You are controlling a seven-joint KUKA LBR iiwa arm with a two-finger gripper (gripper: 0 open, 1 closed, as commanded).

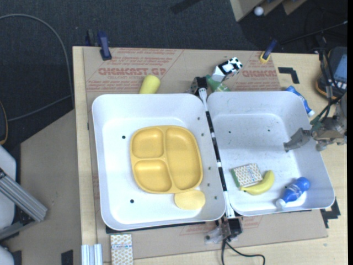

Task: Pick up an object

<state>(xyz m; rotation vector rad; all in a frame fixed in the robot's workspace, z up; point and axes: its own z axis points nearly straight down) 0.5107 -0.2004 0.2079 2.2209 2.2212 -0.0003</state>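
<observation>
Nearest us in the right white bin (251,106) lie three candidates: a small blue plastic bottle with a white cap (292,191) against the front right corner, a curved yellow banana (261,184) just left of it, and a flat square packet with a checked label (247,174) touching the banana's inner curve. In the left white bin (110,115) we see a yellow divided plastic plate (165,159) with a pale yellow round disc (190,199) touching its front edge.

Further back, the grey gripper (298,139) sits over the right bin's right side, apart from all three objects; we cannot tell whether it is open or closed, and nothing is seen in its grasp. Beyond the bins, a yellow cylinder (149,84) and a black-and-white toy (229,67) rest on the cardboard.

We judge the bottle the nearest target, yet the wall crowds it. To do this well, we should centre above the chosen thing, align across its narrow width, and descend clear of neighbours.
</observation>
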